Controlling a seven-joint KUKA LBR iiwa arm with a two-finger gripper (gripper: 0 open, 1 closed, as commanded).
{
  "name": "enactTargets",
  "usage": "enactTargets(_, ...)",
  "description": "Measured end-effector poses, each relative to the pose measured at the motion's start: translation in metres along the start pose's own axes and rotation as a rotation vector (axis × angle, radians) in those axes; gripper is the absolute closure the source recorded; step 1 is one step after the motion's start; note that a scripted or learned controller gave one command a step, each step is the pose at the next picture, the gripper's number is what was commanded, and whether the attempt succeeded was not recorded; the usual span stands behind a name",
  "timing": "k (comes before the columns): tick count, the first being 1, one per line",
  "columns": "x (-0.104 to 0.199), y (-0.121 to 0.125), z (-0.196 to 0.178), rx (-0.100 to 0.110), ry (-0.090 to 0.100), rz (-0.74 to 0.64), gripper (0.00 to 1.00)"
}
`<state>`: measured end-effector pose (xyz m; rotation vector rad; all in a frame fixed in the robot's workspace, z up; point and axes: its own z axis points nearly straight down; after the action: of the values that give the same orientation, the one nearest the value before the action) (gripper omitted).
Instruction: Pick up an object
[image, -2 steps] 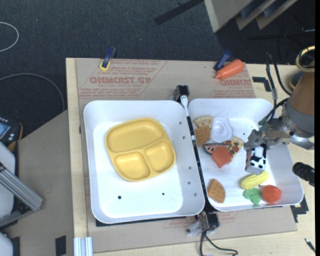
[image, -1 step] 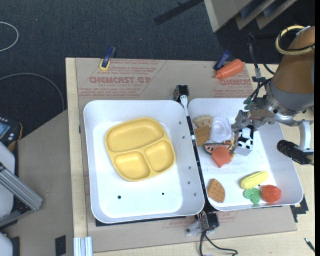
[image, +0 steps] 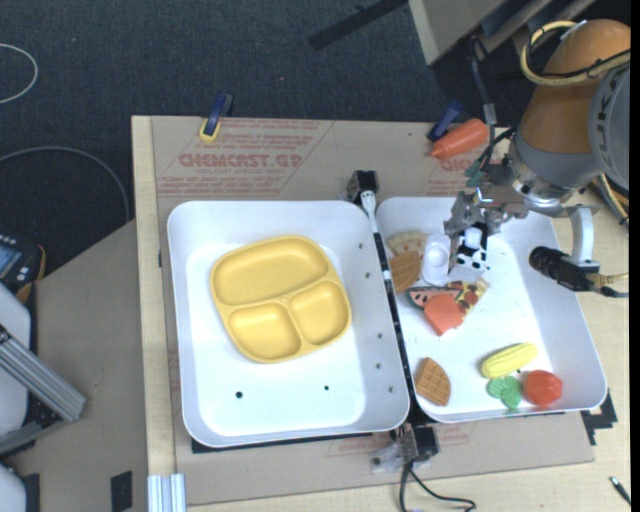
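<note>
The table carries 2 shallow white bins side by side. The left bin holds a yellow divided plate with 3 compartments, lying a little toward the far side.

The right bin holds the toys. Along its left wall lie 2 waffle pieces, 1 at the far end and 1 near the front. A slice of pizza lies near the middle with a red-orange wedge touching its near side. At the near right sit a yellow corn cob, a green piece and a red tomato, close together. A small white bottle-like toy stands at the far middle, and just beside it on the right is a black-and-white cow-patterned toy.

The arm reaches in from the right, and the claw hangs over the far part of the right bin, directly above the cow-patterned toy. Whether the claw is spread or closed, or touches the toy, I cannot tell.
</note>
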<state>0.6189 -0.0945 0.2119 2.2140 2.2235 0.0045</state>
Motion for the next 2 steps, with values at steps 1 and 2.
enactTargets(1,0.015,0.042,-0.024,-0.003,0.000,0.000,1.00)
enactTargets(2,0.015,0.030,-0.019,0.008,0.000,0.005,1.00)
